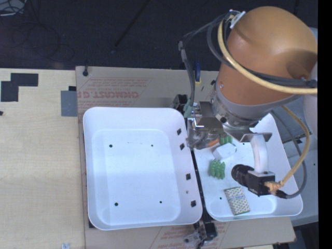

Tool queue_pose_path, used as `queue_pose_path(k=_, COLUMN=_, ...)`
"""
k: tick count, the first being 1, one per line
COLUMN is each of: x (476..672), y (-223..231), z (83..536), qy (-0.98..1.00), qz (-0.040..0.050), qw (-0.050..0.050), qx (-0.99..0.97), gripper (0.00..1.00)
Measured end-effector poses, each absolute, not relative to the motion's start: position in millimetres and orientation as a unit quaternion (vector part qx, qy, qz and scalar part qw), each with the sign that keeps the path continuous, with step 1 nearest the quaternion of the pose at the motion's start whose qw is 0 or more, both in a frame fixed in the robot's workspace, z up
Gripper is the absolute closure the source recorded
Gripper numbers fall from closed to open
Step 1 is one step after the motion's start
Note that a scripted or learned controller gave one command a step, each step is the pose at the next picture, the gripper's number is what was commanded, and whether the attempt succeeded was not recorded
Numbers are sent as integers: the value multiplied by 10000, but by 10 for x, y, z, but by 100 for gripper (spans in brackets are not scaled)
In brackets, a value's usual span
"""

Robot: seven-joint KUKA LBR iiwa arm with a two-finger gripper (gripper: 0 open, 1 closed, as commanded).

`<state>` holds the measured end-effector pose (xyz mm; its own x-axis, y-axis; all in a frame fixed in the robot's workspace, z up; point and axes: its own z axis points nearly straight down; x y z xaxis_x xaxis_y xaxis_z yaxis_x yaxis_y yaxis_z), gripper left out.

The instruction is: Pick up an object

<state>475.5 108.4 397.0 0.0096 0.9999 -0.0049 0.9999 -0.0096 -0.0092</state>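
My gripper (201, 135) hangs low over the upper left corner of the right bin (290, 209), close to the wall between the two bins. The arm's large orange-banded wrist (264, 51) hides much of that bin. Just right of the gripper lie a small white block (225, 151) and a small green piece (225, 139). A green knobbly block (217, 168) lies a little below them. Near the bin's front edge rests a flat patterned packet (237, 200). I see nothing between the gripper's metal parts.
The left bin (93, 139) sits beside the right one, over a cardboard sheet (129, 90). A black cylinder (250, 178) on a yellow cable, fixed to the arm, hangs over the right bin's middle. A white bracket (259, 154) stands above it.
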Motion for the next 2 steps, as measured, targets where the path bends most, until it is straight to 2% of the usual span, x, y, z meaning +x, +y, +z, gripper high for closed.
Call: queue_pose_path(k=2, x=4765, y=1119, z=4183, qy=-7078, qz=51, qw=27, qx=-7064, gripper=100)
